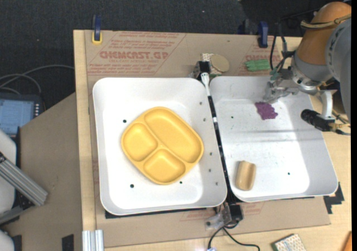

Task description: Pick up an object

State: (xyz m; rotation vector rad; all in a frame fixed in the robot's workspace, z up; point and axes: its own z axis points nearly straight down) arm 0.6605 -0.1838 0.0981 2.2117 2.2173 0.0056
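Tan cylinder (245, 175): you see it lying nearest you, in the right bin (290, 155).
Left bin (109, 149): it holds your yellow divided tray (162, 144), flat and central.
Purple object (266, 111): far in the right bin, probably your target.
Gripper (276, 91): just above the purple object; grip state unreadable.

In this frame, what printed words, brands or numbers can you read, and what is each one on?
"CHEMCAST GP" in red capitals, repeated in slanted rows: on the brown protective sheet covering the bench behind the left bin.
Smaller red lines under each "CHEMCAST GP": too small to read.
Red print on the same sheet behind the right bin: partly hidden and blurred, unreadable.
Patterned card at the bottom edge: too small to read.
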